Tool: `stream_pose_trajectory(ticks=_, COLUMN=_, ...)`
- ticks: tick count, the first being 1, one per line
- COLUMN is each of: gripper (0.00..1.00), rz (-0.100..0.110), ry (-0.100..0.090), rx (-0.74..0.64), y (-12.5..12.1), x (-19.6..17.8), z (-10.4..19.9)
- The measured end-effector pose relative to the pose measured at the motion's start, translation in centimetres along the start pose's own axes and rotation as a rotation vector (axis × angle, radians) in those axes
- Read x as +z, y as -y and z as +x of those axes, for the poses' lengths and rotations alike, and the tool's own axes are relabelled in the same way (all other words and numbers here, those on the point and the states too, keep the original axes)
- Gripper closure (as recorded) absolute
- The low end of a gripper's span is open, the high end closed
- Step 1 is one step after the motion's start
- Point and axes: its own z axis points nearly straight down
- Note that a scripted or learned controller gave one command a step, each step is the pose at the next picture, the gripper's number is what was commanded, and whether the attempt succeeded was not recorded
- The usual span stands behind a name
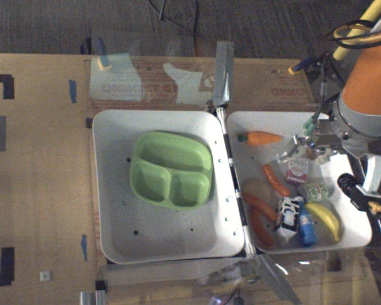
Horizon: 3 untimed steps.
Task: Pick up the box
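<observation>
Left bin (108, 227): we've got a green tray (172, 169) sitting in it.
Right bin (352, 234): carrot (260, 138), sausages (260, 218), banana (326, 220), and the box (297, 169), pink, near the middle.
Gripper (300, 146): just above the box; can't tell how it stands.

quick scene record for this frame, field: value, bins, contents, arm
left bin: green divided plate
right bin: carrot, pink box, black-and-white carton, blue packet, banana, green can, sausages
arm: over the right bin's far right side, orange band visible
gripper: just above the pink box, beside it in this view; finger state unclear
box status: pink box lies in the bin, not seen between fingers
</observation>
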Motion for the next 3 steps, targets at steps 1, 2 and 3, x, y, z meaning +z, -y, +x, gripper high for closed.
stream_pose_trajectory(ticks=1, gripper=1.0, rz=-0.002, ry=0.0, rx=0.001, y=-0.1, x=-1.0, z=0.0)
stream_pose_trajectory(ticks=2, gripper=0.0, rz=-0.002, ry=0.0, rx=0.001, y=-0.1, x=-1.0, z=0.0)
stream_pose_trajectory(ticks=3, gripper=0.0, rz=-0.005, ry=0.003, rx=-0.143, y=0.6, x=-3.1, z=-2.7)
